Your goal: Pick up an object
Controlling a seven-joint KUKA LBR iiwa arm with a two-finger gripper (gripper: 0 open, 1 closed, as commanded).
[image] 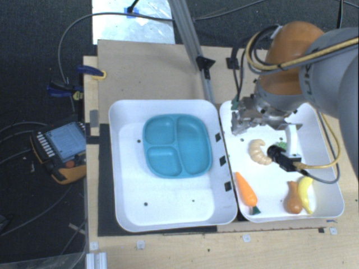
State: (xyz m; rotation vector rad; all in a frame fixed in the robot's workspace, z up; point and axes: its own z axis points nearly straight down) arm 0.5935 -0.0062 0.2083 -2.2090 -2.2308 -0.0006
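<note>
- Two bins sit side by side on the bench (106,66).
- Left bin (126,206): a divided plate (177,145) lies toward its far edge.
- Right bin (328,203): a croissant (258,151) at centre, a carrot (245,190) along the left edge, a drumstick (293,198) and banana (305,193) touching in the near right corner.
- The gripper (242,122) hangs over the right bin's far left corner.

The arm (314,55) is covering the right bin's (331,206) far corner; the tool's (242,119) fingertips are too blurred to read.

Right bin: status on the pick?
Gripper low at right bin's top-left, nothing seen held. Croissant, carrot, banana lie loose. No obstruction.
</note>
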